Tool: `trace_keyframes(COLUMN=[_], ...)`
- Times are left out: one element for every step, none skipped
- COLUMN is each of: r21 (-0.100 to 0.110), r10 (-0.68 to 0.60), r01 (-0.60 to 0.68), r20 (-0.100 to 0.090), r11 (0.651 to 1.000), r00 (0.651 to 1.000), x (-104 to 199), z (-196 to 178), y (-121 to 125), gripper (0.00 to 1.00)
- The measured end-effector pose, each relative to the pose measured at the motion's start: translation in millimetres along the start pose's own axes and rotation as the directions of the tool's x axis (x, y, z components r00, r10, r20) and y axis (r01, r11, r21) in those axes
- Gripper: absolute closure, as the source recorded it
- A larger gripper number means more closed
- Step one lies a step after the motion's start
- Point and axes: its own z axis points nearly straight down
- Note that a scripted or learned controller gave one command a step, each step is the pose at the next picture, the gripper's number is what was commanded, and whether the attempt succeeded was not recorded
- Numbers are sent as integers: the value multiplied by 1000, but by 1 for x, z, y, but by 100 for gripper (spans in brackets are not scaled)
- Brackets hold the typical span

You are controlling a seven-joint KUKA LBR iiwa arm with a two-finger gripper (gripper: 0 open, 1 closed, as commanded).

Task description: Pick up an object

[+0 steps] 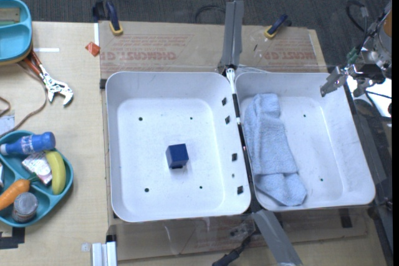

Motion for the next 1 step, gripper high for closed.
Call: trace_keyframes(r21=[1], r10=[250], r01=[-250], r20=[0], r11=[968], r00=[968], x=[-21], z=[18], y=[-19], gripper=[0])
